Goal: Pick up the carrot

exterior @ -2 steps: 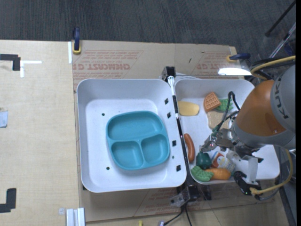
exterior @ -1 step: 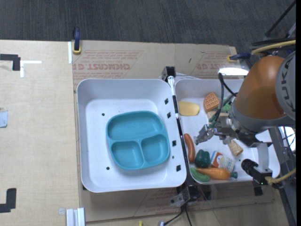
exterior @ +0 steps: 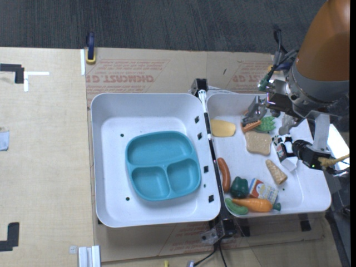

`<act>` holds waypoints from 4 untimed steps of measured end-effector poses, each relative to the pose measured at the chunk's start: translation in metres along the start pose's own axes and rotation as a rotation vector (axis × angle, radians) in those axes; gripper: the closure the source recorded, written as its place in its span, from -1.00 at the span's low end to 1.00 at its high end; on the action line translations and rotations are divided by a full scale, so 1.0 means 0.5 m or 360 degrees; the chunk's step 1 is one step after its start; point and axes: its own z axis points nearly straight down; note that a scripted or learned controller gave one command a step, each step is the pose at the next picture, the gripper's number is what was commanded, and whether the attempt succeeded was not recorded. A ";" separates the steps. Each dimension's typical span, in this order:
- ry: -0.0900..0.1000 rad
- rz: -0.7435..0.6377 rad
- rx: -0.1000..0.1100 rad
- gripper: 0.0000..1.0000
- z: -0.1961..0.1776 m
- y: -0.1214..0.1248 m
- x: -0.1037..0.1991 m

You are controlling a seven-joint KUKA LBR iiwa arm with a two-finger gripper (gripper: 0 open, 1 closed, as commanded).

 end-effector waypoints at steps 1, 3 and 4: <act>-0.0001 0.1157 0.0001 -1.00 -0.079 -0.046 -0.024; -0.0001 0.0492 0.0010 -1.00 0.195 -0.088 0.037; 0.0000 0.0220 0.0005 -1.00 0.281 0.078 -0.105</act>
